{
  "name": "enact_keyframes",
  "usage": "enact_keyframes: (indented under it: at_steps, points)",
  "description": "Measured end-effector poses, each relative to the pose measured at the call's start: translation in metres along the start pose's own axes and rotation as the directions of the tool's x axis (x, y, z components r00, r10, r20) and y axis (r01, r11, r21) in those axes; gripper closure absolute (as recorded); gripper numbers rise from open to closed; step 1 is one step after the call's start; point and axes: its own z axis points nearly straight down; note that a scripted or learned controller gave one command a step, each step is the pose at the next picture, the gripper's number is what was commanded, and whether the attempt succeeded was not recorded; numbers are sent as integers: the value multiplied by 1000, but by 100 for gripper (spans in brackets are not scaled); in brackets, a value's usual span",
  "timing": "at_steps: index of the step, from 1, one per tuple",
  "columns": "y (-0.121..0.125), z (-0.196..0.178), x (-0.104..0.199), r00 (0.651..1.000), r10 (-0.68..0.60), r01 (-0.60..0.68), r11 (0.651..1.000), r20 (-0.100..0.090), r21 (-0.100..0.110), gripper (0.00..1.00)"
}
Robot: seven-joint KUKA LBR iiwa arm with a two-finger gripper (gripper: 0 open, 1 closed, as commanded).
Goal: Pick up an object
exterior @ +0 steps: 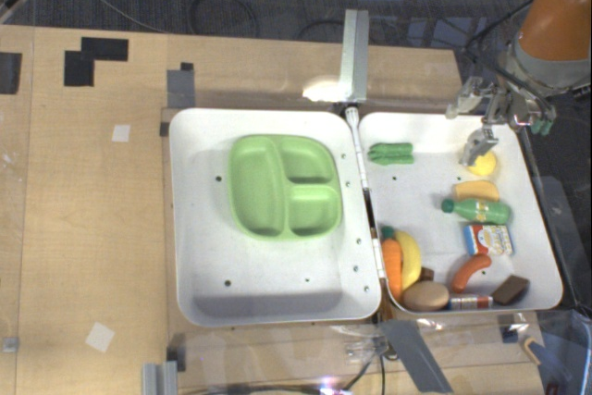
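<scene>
Camera view: gripper (481, 146) at upper right of frame, over right bin (435, 129), just above a yellow lemon (484, 166); whether it is spread or pinching, cannot tell. Green pickle (390, 153) lies left of it. Green divided plate (283, 186) in left bin (199, 227).

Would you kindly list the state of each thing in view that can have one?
Gripper: above the yellow lemon, holding nothing visible.
Green tray: upright, compartments bare, in the left bin.
Green bottle: lying on its side in the right bin.
Banana: lying beside the carrot.
</scene>
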Motion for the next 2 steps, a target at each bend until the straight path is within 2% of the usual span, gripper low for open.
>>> enact_keyframes:
  at_steps: [1, 2]
  points:
    - [-15, 103, 37, 999, 33, -33, 999, 4, 2, 0]
    - [-10, 103, 76, 998, 59, -59, 998, 1, 0, 0]
